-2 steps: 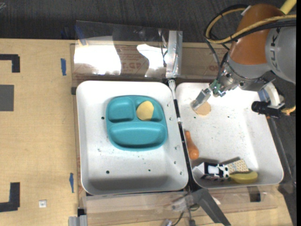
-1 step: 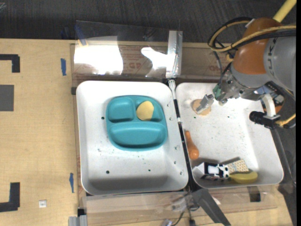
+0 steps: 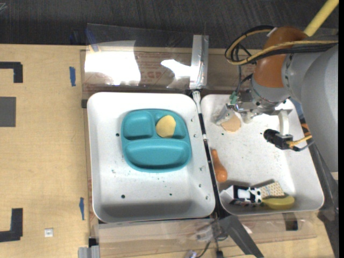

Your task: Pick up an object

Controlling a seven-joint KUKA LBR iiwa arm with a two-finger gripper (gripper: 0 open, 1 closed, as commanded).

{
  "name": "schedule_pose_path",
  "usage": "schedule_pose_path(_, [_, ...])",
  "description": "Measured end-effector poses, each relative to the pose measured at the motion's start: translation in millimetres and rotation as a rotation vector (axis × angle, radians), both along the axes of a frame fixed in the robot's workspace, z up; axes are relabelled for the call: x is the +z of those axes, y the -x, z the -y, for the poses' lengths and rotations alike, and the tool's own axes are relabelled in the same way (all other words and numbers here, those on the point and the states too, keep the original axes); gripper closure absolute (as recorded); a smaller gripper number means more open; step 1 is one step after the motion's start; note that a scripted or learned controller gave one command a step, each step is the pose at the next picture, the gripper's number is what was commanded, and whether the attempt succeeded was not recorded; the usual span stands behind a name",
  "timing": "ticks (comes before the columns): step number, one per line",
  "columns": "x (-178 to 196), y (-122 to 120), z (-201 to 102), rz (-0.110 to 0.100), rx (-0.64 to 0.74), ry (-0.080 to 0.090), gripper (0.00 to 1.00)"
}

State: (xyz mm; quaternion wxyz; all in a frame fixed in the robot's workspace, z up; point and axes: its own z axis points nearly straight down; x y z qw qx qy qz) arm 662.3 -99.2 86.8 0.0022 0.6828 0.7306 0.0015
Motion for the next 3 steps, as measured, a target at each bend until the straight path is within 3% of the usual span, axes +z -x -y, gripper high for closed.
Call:
schedule_pose_path(1, [11, -1, -1, 0.004, 0.002, 0.002, 1.00])
schedule_pose_path(2, [105, 27, -91, 0.009, -0.086, -0.006, 1.00])
schedule_pose_path(3, [109, 29, -86, -0.001, -0.092, -0.002, 1.00])
